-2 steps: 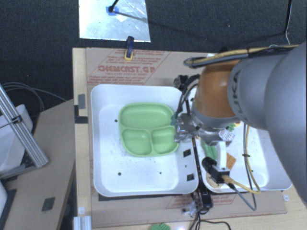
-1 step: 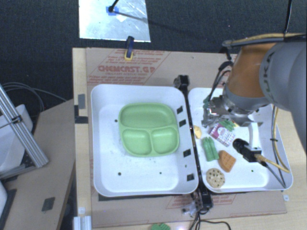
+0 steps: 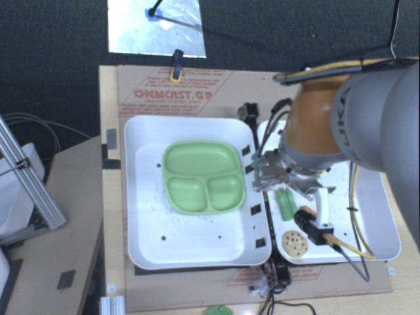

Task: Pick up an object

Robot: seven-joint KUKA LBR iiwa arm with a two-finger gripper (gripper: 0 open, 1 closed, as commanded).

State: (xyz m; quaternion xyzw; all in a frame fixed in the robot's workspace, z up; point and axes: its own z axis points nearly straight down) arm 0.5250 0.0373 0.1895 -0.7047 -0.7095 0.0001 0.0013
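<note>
In the right bin (image 3: 387,241), a small green oblong object (image 3: 287,204) lies near the left wall. A round tan cookie with dark chips (image 3: 294,243) rests in the bin's front left corner. My gripper (image 3: 281,184) hangs low over the right bin's left side, directly above the far end of the green object. The grey arm with its orange band (image 3: 315,120) covers much of this bin. A green divided plate (image 3: 202,177) sits in the middle of the left bin (image 3: 147,241).
The two bins share a wall with black clips (image 3: 257,209) along it. Both stand on a cardboard sheet (image 3: 177,94). A shiny foil sheet (image 3: 156,18) lies beyond the bench at the back.
</note>
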